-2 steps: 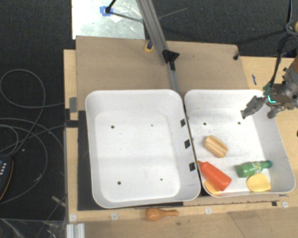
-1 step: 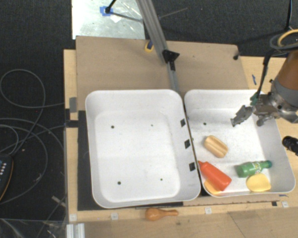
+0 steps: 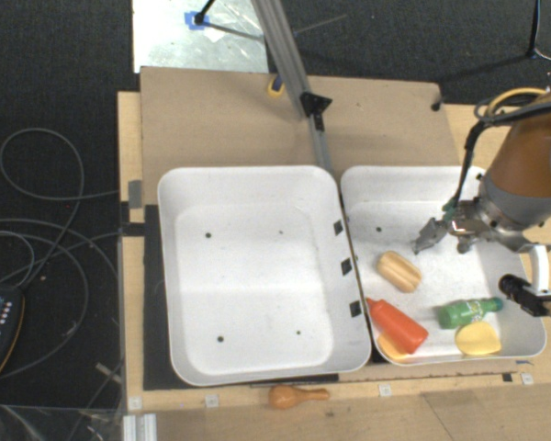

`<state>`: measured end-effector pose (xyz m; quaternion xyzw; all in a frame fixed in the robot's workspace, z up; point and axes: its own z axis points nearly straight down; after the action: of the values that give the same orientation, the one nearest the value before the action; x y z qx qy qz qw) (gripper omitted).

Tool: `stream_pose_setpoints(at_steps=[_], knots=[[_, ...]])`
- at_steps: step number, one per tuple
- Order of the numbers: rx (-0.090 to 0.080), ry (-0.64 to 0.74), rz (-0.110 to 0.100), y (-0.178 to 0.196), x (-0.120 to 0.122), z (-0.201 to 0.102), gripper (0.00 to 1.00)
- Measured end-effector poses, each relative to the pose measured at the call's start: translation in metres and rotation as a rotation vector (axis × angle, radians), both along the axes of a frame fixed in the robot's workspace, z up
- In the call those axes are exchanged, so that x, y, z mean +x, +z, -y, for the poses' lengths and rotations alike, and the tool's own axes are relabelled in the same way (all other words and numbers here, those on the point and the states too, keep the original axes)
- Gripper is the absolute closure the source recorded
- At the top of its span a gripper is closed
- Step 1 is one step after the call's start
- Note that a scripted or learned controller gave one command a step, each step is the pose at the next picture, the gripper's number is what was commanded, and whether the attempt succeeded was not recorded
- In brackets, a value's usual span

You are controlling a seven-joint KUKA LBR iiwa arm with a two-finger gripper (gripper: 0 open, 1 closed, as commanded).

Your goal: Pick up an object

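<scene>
**Over the right bin: gripper above bare floor, nothing held**

Across the bench sit two shallow white bins side by side. Left bin is the larger patch of white in view. Right bin carries all the bin-held objects, grouped toward its near half.

Arm enters from the right, orange band above the wrist. Gripper hangs over the middle of the right bin, fingers spread apart, nothing between them.

Objects, by size:
- orange-red carrot-shaped piece, near-left corner of right bin, lying on a yellow dish-like rim.
- green bottle, on its side, near-right area.
- tan bread roll, just below-left of the gripper, apart from the fingertips.
- yellow lemon-like piece, just beside the bottle.
- small orange-brown pear-shaped item on the bench, outside both bins.
</scene>
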<state>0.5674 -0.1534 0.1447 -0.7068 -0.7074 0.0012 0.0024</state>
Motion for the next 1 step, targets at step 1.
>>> stream_pose_setpoints(at_steps=[1], knots=[[0.000, 0.000, 0.001, -0.0524, -0.0006, -0.0006, 0.00]])
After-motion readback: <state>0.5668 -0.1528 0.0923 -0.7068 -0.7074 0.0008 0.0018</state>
